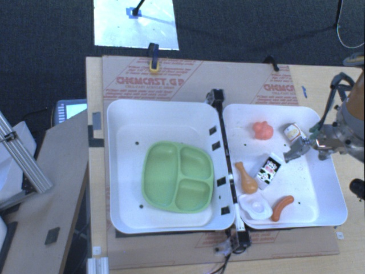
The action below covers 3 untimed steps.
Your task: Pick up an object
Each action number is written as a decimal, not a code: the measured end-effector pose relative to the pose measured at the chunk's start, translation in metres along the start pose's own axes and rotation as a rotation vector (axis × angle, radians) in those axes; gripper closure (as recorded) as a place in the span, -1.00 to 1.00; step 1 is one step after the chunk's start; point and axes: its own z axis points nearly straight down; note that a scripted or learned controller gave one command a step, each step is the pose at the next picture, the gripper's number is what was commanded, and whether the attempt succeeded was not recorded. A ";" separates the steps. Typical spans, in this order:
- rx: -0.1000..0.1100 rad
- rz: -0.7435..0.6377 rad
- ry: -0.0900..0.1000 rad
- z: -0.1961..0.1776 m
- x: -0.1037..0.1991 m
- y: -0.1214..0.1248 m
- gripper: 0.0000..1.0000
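Left bin [122,153]: a green divided plate [178,177] is seated inside. Right bin [328,210]: an orange bottle-shaped toy [246,177], fried-egg toy [255,206], black-and-white carton [268,170], pink lump [263,130], sausage [282,207] and small can [292,132] (all lying apart). Gripper [296,150] is seen over the bin's right part, beside the carton; finger state cannot be told, nothing seen held.

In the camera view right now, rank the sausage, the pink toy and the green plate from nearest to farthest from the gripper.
From the gripper:
1. Pink toy, right bin, up-left of it.
2. Sausage, right bin's front.
3. Green plate, left bin.
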 end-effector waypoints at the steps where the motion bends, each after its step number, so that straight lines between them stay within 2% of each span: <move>1: 0.006 0.002 0.002 0.063 -0.001 0.001 -1.00; 2: 0.007 0.002 0.002 0.126 -0.001 0.003 -1.00; 3: 0.006 0.003 0.002 0.168 0.002 0.006 -1.00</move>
